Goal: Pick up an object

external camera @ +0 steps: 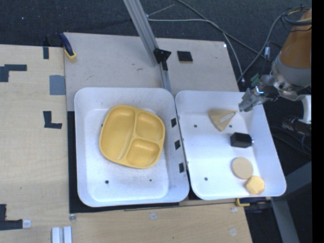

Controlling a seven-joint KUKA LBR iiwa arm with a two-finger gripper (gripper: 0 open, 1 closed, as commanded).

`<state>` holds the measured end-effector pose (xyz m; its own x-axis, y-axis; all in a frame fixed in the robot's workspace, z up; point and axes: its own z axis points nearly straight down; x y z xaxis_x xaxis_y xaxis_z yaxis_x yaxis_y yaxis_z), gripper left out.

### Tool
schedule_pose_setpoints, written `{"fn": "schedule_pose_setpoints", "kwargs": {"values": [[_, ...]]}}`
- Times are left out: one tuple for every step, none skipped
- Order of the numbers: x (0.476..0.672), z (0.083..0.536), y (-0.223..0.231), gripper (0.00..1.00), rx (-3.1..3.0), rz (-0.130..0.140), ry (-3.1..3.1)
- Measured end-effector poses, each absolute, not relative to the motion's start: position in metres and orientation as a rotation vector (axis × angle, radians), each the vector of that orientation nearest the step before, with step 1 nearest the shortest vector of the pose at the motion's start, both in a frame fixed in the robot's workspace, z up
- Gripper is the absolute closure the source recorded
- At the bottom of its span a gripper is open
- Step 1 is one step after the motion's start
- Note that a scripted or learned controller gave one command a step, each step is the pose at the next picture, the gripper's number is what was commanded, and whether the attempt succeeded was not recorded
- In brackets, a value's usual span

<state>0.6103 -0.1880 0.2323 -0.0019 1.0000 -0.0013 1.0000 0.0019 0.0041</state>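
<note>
My claw [248, 104] hovers beside the tan wedge [221, 119], its state untellable; next I must descend onto it.

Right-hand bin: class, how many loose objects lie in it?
4: a tan wedge near the top, a black block below it, a tan disc lower still, a yellow lump at the bottom corner.

Place: a robotics lab or test cell is showing here.
Bench [30, 135]: a taped plywood top is carrying two white bins [81, 151], left of the gripper [248, 103].
Rigging: loose cables [202, 19] are trailing behind the gripper, past a metal strut [139, 19].
</note>
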Motion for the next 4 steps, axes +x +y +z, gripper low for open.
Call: {"fn": "schedule_pose_setpoints", "kwargs": {"values": [[0.600, 0.223, -0.128, 1.00, 2.217, -0.001, 2.230], [0.594, 0.217, -0.084, 1.00, 2.218, -0.002, 2.229], [0.586, 0.208, -0.034, 1.00, 2.217, -0.002, 2.230], [0.584, 0.203, 0.021, 1.00, 2.216, -0.001, 2.231]]}}
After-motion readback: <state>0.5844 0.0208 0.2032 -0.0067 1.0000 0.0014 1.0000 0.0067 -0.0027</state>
